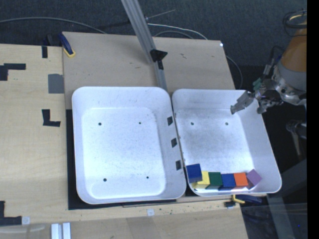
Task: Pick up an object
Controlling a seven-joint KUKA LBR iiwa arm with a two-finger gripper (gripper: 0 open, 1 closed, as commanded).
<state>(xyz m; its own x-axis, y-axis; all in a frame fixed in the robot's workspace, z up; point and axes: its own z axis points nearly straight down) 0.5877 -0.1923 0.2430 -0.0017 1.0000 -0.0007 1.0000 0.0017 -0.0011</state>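
Hovering pincer (247,101) over right bin's (219,133) far rim, apparently carrying nothing; finger spacing impossible to tell. Blocks (222,179) sitting packed along near wall. Risking wall collision or multi-block snag from tight packing.

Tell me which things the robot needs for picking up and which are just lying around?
For the job:
end effector
blue block
yellow block
green block
orange block
purple block
right bin

Just lying about:
left bin
metal pole
white cable
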